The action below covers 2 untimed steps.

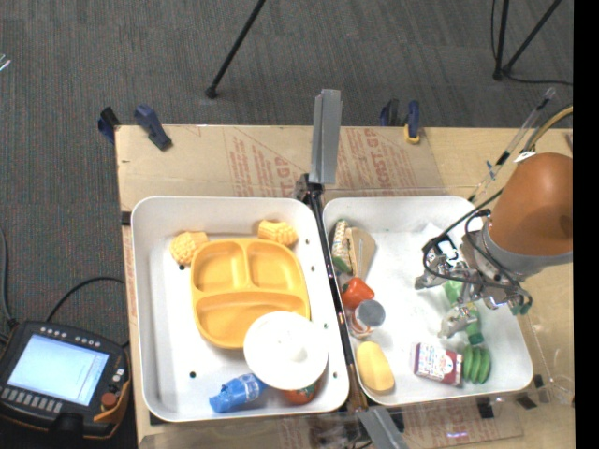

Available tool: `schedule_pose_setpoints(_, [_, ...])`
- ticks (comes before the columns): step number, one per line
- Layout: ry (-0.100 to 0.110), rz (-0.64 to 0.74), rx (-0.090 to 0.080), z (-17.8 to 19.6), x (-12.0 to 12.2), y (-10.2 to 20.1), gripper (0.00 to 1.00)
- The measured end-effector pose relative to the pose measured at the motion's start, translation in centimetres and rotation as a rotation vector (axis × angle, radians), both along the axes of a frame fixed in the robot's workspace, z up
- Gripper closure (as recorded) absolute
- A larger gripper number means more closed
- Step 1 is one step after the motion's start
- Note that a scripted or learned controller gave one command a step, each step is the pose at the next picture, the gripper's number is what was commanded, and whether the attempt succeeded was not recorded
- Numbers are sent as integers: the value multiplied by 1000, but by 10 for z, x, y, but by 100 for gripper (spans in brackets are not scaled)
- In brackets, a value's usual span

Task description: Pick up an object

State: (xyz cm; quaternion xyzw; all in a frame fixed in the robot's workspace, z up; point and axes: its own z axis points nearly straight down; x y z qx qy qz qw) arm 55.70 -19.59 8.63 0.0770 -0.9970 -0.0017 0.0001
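Note:
My gripper point(460, 318) hangs low over the right side of the right bin point(402, 215), under the orange band of the arm point(533, 204). It is directly above a green object point(473, 333), which it partly hides. Just below it lie a pink box point(437, 363) and a green ribbed piece point(479, 364). Whether anything is between its jaws is hidden by the wrist.
In the right bin's left part lie a yellow lemon-like piece point(375, 366), a small can point(370, 314), a red item point(356, 293) and a tan wedge point(356, 247). The left bin point(150, 297) holds a yellow divided tray point(245, 283), a white lid point(284, 349), two corn pieces point(188, 246) and a blue object point(236, 394).

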Motion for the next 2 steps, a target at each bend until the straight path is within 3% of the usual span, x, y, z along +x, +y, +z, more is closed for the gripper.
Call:
schedule_pose_setpoints(1, [-5, 1, 1, 11, 2, 1, 100])
schedule_pose_setpoints(2, [-4, 1, 1, 10, 1, 1, 0])
